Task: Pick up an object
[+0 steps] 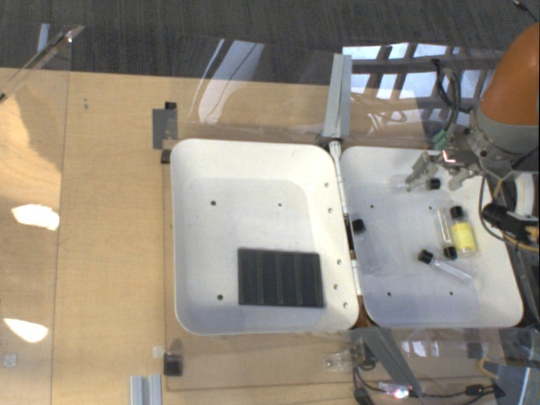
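Dark ribbed carpet at the back, then a pale wooden worktop [84, 251] with bright glare patches at its left edge. On it, side by side and nearly touching, two shallow white bins: left bin [253, 175] and right bin [380, 251]. Over the right bin's far right corner, reaching in from the right, the grey arm [506, 133] with its orange band [513, 83] above the wrist. Below the wrist, above the right bin's upper part, the pincer [437, 175], fingers spread apart, with nothing between them. In the left bin, low and near the middle, lying flat, a dark ribbed rectangular pad [280, 278]. In the right bin, right of centre and just below the pincer, a yellow bottle [461, 236] with a dark cap, alongside a clear tube [443, 226] just to its left. Lower down, slanted, a clear vial with a black cap [444, 265]. Near the right bin's left wall, a small black piece [358, 224]. Also small and dark, close under the spread fingers, another bit [434, 184], too small to tell what.
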Robot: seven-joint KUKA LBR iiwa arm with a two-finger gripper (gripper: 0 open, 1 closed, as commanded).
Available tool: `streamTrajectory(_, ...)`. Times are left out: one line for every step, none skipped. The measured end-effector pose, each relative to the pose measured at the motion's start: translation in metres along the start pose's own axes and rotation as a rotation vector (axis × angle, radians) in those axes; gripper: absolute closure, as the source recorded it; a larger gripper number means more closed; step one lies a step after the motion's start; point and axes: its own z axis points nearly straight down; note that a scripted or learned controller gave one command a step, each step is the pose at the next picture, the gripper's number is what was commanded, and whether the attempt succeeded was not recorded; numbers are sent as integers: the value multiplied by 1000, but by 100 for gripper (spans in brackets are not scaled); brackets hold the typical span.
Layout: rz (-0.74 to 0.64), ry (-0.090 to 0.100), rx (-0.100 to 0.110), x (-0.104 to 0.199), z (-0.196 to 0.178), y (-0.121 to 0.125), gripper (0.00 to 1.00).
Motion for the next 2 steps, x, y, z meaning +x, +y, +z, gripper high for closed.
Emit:
streamTrajectory(-92,-2,-2,-54,42,-29,0)
streamTrajectory(-333,-3,-4,-58,26,-46,0)
